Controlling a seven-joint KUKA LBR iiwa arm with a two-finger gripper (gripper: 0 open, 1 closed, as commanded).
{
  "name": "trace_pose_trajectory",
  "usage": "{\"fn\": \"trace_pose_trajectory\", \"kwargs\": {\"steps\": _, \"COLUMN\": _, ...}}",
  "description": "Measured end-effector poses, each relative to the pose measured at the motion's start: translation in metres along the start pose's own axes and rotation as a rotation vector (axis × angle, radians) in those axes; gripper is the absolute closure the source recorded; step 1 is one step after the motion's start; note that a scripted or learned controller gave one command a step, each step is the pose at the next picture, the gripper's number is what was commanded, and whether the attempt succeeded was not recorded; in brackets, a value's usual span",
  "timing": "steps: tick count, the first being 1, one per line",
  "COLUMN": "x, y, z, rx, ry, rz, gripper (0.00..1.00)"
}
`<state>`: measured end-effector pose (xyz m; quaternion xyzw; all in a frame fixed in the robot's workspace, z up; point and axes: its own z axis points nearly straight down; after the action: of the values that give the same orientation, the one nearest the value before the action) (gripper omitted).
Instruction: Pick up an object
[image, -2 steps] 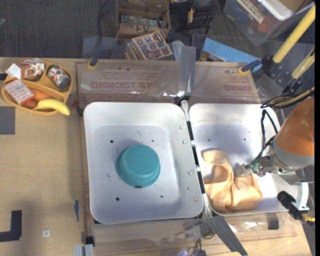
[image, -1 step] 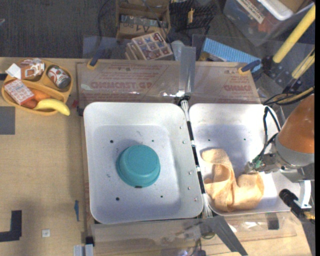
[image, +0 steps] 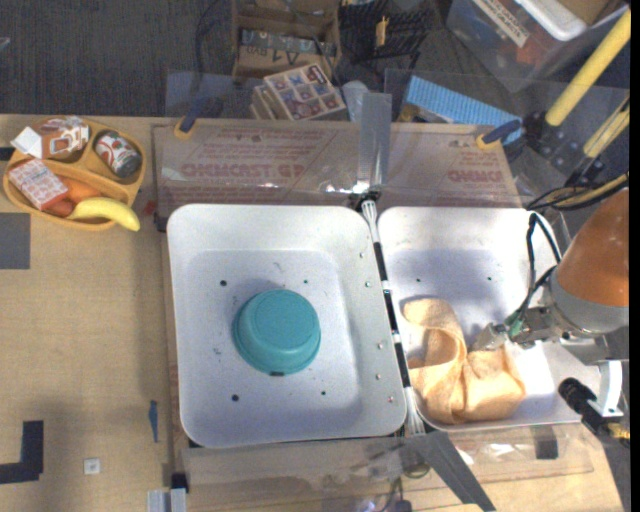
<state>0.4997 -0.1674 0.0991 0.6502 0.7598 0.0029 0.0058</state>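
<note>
A teal bowl (image: 277, 331) lies upside down in the middle of the left bin (image: 200, 240). A crumpled tan cloth (image: 455, 365) lies in the near part of the right bin (image: 450, 250), against its left wall. My gripper (image: 497, 337) reaches in from the right and sits low at the cloth's right upper edge, touching or just above it. The arm's orange band (image: 600, 260) shows at the right edge.
A yellow tray (image: 30, 190) with a banana (image: 105, 211), cans and boxes sits at the far left on the bench. Cardboard and clutter lie behind the bins. A black cable (image: 540, 250) loops over the right bin's right side.
</note>
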Motion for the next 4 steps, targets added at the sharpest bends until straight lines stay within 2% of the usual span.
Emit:
{"fn": "trace_pose_trajectory", "kwargs": {"steps": 1, "x": -0.017, "y": 0.053, "z": 0.012, "rx": 0.006, "ry": 0.002, "rz": -0.046, "gripper": 0.00}}
{"fn": "trace_pose_trajectory", "kwargs": {"steps": 2, "x": -0.007, "y": -0.005, "z": 0.011, "rx": 0.005, "ry": 0.003, "rz": -0.186, "gripper": 0.00}}
{"fn": "trace_pose_trajectory", "kwargs": {"steps": 3, "x": -0.053, "y": -0.014, "z": 0.011, "rx": 0.002, "ry": 0.005, "rz": -0.307, "gripper": 0.00}}
{"fn": "trace_pose_trajectory", "kwargs": {"steps": 4, "x": -0.055, "y": -0.014, "z": 0.000, "rx": -0.003, "ry": 0.000, "rz": -0.302, "gripper": 1.00}}
